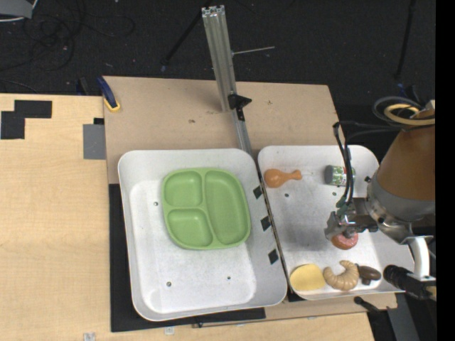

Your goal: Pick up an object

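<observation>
- The claw (343,226) is seen low in the right bin (306,212), directly above a pink round object (346,241), which lies just at its 6 o'clock side; how far the claw is open cannot be told, and no object is seen gripped in it.
- The grey arm (398,204) with its orange band (412,158) is seen at 3 o'clock from the claw.
- A tan curled object (343,275) is found at 6 o'clock from the pink one, with a dark brown piece (370,272) touching its right end.
- A yellow disc (307,278) is placed just left of the curled object, near the bin's lower left corner.
- A small green and white object (336,174) is seen at 12 o'clock from the claw.
- An orange drumstick-shaped toy (280,177) lies at 10 o'clock from the claw, well apart.
- The left bin (192,290) holds a green divided plate (206,209).
- Both bins rest on the table (185,112); a metal post (222,55) stands at its far side.
</observation>
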Robot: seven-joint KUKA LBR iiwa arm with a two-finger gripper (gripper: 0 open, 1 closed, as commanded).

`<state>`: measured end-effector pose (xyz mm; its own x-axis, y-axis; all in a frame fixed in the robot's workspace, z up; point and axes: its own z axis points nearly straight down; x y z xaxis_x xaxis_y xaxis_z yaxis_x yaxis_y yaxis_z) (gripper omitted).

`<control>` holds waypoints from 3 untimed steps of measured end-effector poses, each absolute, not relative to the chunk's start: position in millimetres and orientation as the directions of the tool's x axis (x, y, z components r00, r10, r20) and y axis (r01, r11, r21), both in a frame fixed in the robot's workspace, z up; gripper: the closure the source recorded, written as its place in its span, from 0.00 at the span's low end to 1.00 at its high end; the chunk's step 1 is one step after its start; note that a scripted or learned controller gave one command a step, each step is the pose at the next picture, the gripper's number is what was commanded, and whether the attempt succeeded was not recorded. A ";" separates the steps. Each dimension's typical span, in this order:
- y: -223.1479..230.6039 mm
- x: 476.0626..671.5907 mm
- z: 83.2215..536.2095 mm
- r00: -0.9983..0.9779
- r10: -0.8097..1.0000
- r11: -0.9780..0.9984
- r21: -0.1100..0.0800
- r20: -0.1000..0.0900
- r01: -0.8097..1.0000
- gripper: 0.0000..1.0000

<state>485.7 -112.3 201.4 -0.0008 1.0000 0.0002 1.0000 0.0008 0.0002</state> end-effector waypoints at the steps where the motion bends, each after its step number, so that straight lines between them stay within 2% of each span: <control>1: -112.8 486.2 212.4 -0.001 1.000 0.001 0.000 0.000 1.000 1.00; 2: -66.9 483.3 216.0 -0.004 1.000 0.004 -0.004 0.002 1.000 1.00; 3: -18.0 493.9 227.1 -0.005 1.000 0.005 -0.003 0.001 1.000 1.00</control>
<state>493.9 -18.0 227.1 -0.0047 1.0000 0.0007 1.0000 0.0047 -0.0026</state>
